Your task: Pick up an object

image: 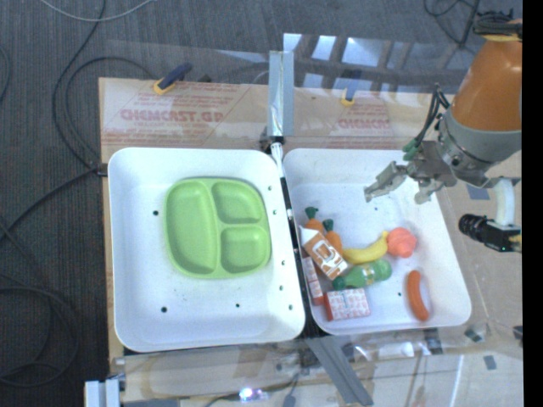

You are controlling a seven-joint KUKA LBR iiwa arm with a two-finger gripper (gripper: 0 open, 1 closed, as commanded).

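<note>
While claw [404,184] hangs spread, gripping nothing | banana [371,248] lies below, well apart

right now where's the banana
The banana lies in the right bin, near its middle in the camera view, its right end against the orange-red fruit, with the juice carton to its left and the green bottle just below it.
</note>
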